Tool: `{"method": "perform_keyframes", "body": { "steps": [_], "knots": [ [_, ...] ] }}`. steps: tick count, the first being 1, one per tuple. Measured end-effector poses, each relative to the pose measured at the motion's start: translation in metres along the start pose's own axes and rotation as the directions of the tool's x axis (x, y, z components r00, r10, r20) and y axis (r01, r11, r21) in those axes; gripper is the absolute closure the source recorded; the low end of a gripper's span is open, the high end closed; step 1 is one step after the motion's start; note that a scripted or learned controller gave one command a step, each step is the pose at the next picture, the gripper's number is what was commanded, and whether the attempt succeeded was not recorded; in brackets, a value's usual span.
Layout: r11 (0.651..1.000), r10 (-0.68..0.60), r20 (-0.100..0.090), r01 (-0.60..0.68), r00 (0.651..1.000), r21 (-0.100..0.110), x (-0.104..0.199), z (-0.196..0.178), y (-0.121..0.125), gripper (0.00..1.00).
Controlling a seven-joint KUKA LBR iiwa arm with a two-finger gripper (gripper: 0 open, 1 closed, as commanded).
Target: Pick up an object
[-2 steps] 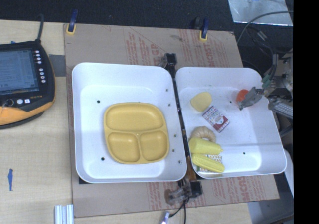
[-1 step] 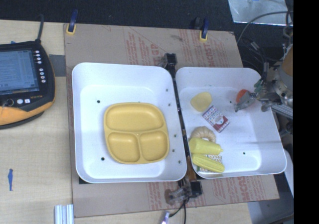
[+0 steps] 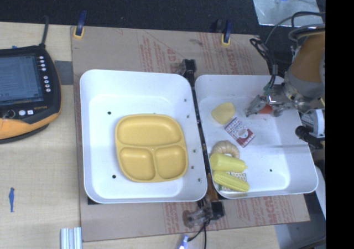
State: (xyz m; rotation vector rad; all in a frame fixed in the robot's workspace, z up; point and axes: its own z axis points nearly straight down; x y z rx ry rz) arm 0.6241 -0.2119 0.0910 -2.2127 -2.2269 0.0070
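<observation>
My gripper (image 3: 269,108) hangs low over the upper right part of the right bin (image 3: 287,176), open, with its grey fingers spread left and right. A small red-orange object (image 3: 266,109) lies right under it, between the fingers; I cannot tell whether they touch it. Left of it in the same bin lie a pale yellow round piece (image 3: 223,113) and a small red-and-white packet (image 3: 239,131). Toward the bin's front left corner sit a tan ring-shaped piece (image 3: 223,147) and two yellow corn-like pieces (image 3: 227,162) (image 3: 231,181).
The left bin (image 3: 99,131) holds a yellow divided tray (image 3: 150,147). A tablet in an orange case (image 3: 25,93) lies on the bench at far left. The arm and its cables (image 3: 307,65) crowd the right bin's far right side.
</observation>
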Motion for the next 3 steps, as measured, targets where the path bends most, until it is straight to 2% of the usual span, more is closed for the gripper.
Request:
{"method": "perform_keyframes", "body": {
  "steps": [1,2,3],
  "knots": [
    [1.0,0.002,-0.002,-0.002,1.0,-0.003,0.0,-0.002,0.032,0.0],
    [1.0,-0.001,-0.002,0.001,1.0,-0.001,-0.001,-0.012,0.032,1.0],
    [1.0,0.001,-0.002,-0.001,1.0,-0.003,0.085,-0.08,0.027,1.0]
  ]
}}
